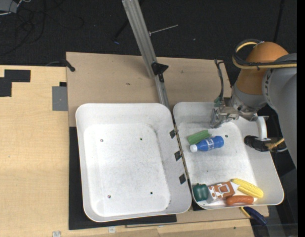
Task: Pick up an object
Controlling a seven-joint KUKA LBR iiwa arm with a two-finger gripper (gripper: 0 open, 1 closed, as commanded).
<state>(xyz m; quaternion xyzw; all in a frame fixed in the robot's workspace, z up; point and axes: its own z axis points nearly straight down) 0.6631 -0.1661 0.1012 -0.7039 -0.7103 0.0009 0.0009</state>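
My gripper (219, 120) hangs over the far part of the right bin (271, 174), just right of and above a green block (198, 136) and a blue bottle (208, 144) with a white cap. Nothing shows between its fingers. At the bin's near edge lie a dark green item (200, 192), an orange and white packet (220, 189), a yellow corn cob (247, 187) and a red sausage (239, 200).
The left bin (88, 132) sits beside the right one, joined by black clips. A slanted metal rail (142, 43) rises behind the bins. The grey arm with its orange band (258, 68) fills the right side.
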